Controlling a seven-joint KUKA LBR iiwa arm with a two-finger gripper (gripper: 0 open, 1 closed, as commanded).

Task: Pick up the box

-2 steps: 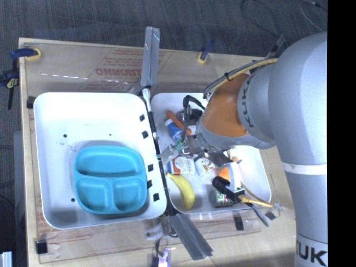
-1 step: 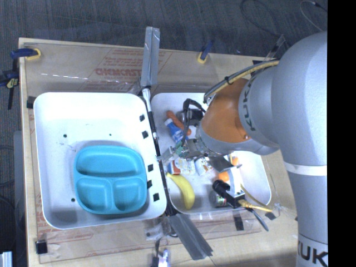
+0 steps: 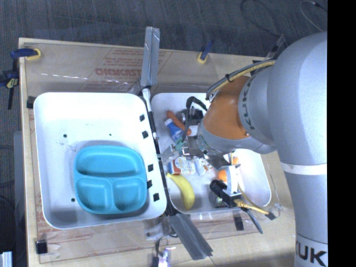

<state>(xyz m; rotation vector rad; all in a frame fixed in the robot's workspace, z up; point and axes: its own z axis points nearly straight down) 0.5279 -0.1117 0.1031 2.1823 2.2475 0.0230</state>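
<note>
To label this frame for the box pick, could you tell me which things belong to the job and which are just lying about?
Job: small white printed cardboard box; pincer.
Lying about: yellow banana; blue plastic three-compartment tray; small blue tube.

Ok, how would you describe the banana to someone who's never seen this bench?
Find the white bin on the view's right, where the grey arm reaches in. At its near left corner, beside the other bin, lies the banana: the only curved, plain yellow thing among small colourful clutter.
</note>
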